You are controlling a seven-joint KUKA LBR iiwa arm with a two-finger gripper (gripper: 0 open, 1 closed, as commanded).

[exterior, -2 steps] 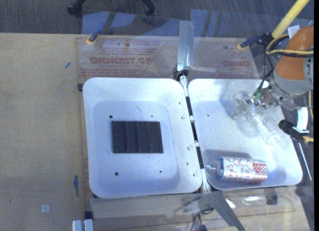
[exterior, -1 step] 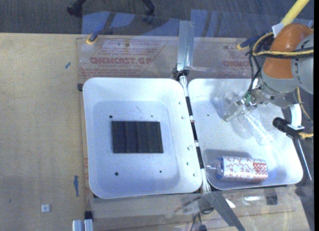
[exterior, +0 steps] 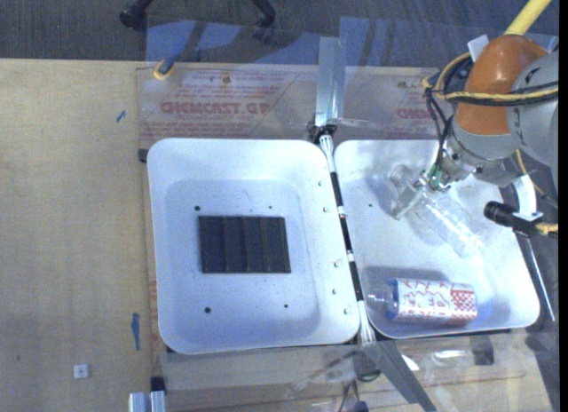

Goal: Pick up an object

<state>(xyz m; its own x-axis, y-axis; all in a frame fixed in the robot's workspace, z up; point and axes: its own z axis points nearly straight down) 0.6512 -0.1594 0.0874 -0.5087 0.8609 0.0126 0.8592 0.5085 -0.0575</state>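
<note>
The gripper [exterior: 410,190] hangs low in the right bin [exterior: 519,312], at its far side, touching or just above a clear plastic bottle [exterior: 448,221]. Whether it is apart or clamped I cannot tell (too blurred). A red-and-white can [exterior: 432,299] lies near. A dark ridged block [exterior: 244,243] sits in the left bin [exterior: 173,312].

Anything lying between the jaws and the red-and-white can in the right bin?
Yes: in the camera view, a clear plastic bottle lies between the gripper and the can; the rest is bare bin floor.
</note>
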